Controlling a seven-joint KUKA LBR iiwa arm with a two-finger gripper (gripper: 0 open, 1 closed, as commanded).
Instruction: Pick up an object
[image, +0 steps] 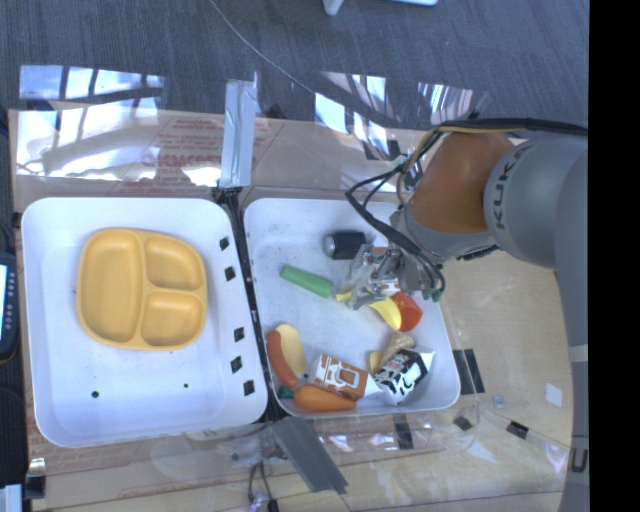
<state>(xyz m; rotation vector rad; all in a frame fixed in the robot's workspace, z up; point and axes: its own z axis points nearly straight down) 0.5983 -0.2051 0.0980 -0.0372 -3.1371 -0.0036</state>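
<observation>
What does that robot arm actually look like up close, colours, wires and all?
The arm is a thick, rounded grey tube with an orange band above the wrist. Black cables loop beside the band. The gripper is a small cluster of silvery metal parts.

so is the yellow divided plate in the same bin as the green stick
No, the yellow divided plastic plate lies in the left white bin, while the green cylindrical stick lies in the right white bin.
</observation>
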